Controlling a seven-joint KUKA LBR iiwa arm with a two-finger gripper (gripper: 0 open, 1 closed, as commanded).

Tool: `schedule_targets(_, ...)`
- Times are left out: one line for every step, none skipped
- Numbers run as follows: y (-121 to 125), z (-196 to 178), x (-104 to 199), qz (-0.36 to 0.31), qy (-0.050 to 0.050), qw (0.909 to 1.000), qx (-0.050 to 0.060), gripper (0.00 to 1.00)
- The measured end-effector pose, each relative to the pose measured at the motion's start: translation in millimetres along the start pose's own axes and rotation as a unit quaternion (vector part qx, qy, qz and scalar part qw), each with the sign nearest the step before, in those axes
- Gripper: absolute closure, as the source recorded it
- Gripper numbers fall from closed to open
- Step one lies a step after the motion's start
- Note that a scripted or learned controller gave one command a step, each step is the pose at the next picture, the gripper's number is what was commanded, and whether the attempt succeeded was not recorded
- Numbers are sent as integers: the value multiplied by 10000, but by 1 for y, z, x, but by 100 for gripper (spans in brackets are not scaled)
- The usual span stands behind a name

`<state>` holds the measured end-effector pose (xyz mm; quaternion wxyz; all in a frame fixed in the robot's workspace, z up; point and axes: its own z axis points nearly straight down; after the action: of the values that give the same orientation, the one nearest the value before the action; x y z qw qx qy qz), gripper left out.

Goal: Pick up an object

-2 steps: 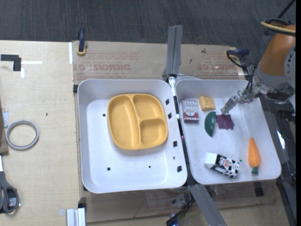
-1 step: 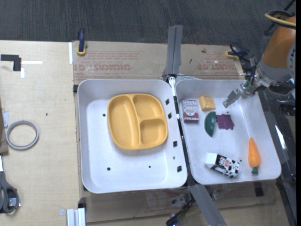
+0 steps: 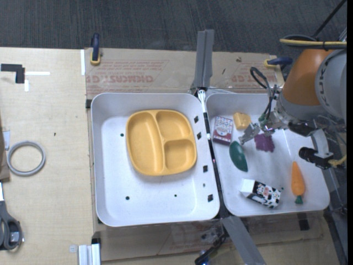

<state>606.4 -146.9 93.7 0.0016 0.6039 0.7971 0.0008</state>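
Note:
The right bin (image 3: 314, 206) holds several small objects: a red and white carton (image 3: 222, 130), a yellow block (image 3: 241, 120), a dark green oval piece (image 3: 238, 155), a purple toy (image 3: 265, 143), an orange carrot (image 3: 298, 180) and a black and white cow-print box (image 3: 262, 192). My gripper (image 3: 257, 133) hangs low over the middle of this bin. It sits just above and to the left of the purple toy, between the yellow block and the green piece. Nothing is visibly held in it.
The left bin (image 3: 110, 197) carries a yellow divided plate (image 3: 161, 142). On the wooden bench at the left lie a grey tape ring (image 3: 23, 158) and scissors (image 3: 9, 231). The arm's orange band (image 3: 304, 76) and cables crowd the right bin's far right corner.

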Motion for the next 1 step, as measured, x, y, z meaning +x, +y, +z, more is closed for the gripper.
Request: schedule_targets(-30,0,39,-269,0,9996,4,0)
